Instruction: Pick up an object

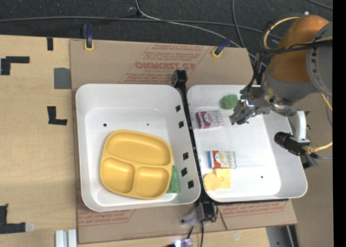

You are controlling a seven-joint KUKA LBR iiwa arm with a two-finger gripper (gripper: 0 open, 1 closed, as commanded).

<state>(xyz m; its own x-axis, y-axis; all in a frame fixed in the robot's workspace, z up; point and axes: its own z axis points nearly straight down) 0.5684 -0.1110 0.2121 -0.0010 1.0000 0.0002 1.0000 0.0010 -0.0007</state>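
**A:** Looking left to right: left bin (pixel 86 132) has the yellow tray (pixel 135 164) with a green thing (pixel 174 180) at its edge. Right bin (pixel 281 178) holds a purple packet (pixel 208 118), blue-and-white box (pixel 221 159), yellow piece (pixel 217 180) and green lump (pixel 229 101).

**B:** Picked anything yet?

**A:** Nope. Gripper (pixel 239 115) hangs over the right bin beside the lump, carrying nothing as far as I see; can't tell the finger gap.

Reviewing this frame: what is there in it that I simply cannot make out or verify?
- The tool, camera view: too small and dark to tell what it is doing over the right bin.
- Green object in the left bin: mostly hidden under the yellow tray.
- Print on the purple packet and the blue-and-white box: too small to read.
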